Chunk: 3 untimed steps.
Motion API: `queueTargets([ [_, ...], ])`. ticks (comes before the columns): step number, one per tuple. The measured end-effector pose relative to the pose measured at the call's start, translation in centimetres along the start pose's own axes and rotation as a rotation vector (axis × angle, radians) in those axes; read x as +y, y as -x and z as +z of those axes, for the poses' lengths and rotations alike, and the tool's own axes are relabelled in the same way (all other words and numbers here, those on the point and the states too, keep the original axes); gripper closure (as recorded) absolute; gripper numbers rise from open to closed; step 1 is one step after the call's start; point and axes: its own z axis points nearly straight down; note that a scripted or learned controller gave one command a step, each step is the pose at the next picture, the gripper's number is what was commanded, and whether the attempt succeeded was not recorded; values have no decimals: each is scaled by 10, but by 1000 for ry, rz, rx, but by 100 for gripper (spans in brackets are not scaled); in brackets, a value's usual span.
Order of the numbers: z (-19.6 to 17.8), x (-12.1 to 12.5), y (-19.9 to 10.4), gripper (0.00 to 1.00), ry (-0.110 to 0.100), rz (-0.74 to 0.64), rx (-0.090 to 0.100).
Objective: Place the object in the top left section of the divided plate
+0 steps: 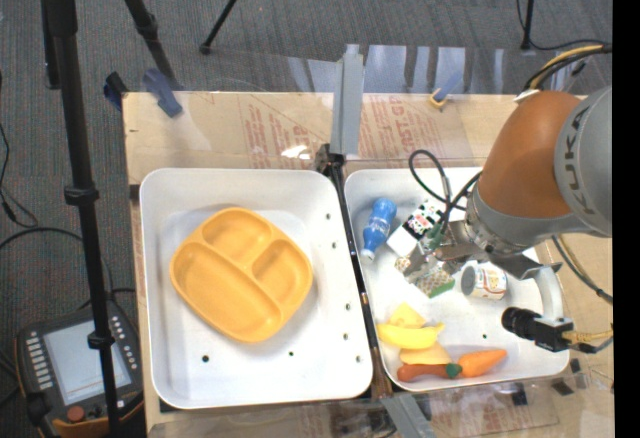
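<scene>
The left bin (170, 366) holds the yellow plate (241, 271), lying flat and turned at a slant, with its three sections all bare. The arm (545, 171) comes in from 3 o'clock and bends down over the right bin (395, 191), its orange band over the bin's 2 o'clock corner. The gripper (432, 261) sits low near the middle of that bin, among a small cluster of things; how far its jaws are parted cannot be told, nor whether anything lies between them. Just at 9 o'clock of the gripper lies a blue bottle (377, 224), tilted, close to the wall between the bins. A small white carton (422, 223) with a printed face sits against the gripper at its 12 o'clock side. At 3 o'clock of the gripper lies a small can (485, 280) on its side. Toward 6 o'clock, along the bin's near edge, lie a banana (408, 332) and a carrot (478, 363), with a red piece (422, 373) just beside the carrot's green end.
</scene>
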Motion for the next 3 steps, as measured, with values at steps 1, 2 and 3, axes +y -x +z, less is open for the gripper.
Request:
queueTargets([
  [1, 58, -22, 46, 100, -2, 200, 1],
  [2, 0, 22, -16, 100, 0, -157, 0],
  [3, -44, 64, -82, 100, 0, -251, -1],
])
